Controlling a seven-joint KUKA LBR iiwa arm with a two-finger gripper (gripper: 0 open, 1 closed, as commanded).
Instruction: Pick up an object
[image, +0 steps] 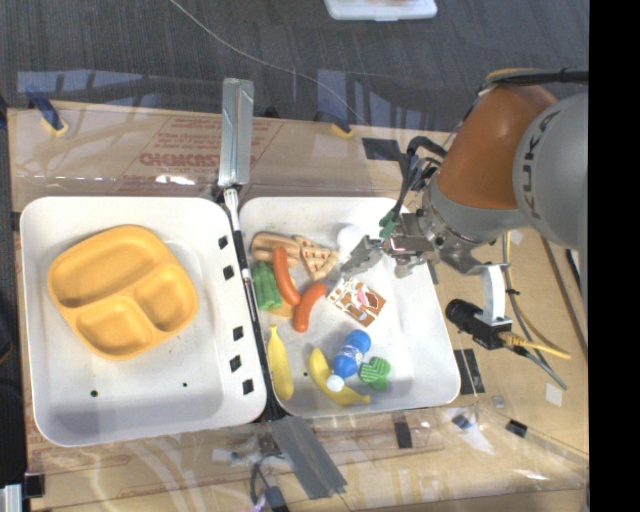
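Whether the jaws of the gripper (362, 255) are parted I cannot tell, and crowded toys in the right bin (420, 350) risk a glancing miss.

You can read very little here. Far to the gripper's (362, 254) left and a little above it, red block lettering (180, 158) runs across the cardboard sheet (150, 140) under the clear film, but it is too blurred to spell out. On the arm's grey housing (550, 150), up and to the right of the gripper, dark letters (530, 165) stand, partly cut off and unreadable.
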